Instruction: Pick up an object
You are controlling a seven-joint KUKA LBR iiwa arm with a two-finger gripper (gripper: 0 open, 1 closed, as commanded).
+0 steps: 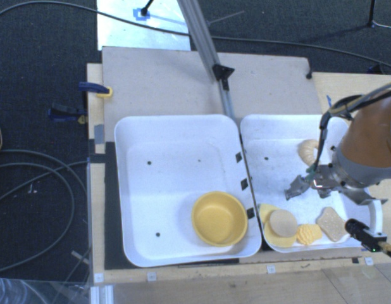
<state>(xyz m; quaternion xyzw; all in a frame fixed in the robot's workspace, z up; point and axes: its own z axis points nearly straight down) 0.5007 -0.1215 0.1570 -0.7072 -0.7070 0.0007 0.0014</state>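
Observation:
My gripper (311, 189) hangs over the middle of the right bin (271, 138), below the arm's orange band. Its two fingers stand apart, open, and the white bin floor shows between them with nothing held. A beige rounded piece (307, 151) lies just behind the gripper. In front of it, along the bin's near wall, lie a tan disc (283, 222) on a yellow piece (267, 213), a yellow ridged piece (308, 234) and a bread-like slice (331, 224). A yellow bowl (219, 218) sits upright in the left bin (157, 170), near its front right corner.
The divider where the two bins meet (245, 182) runs just left of the gripper. A grey pole (205, 37) slants across the board behind the bins. Cables lie on the dark floor at the left.

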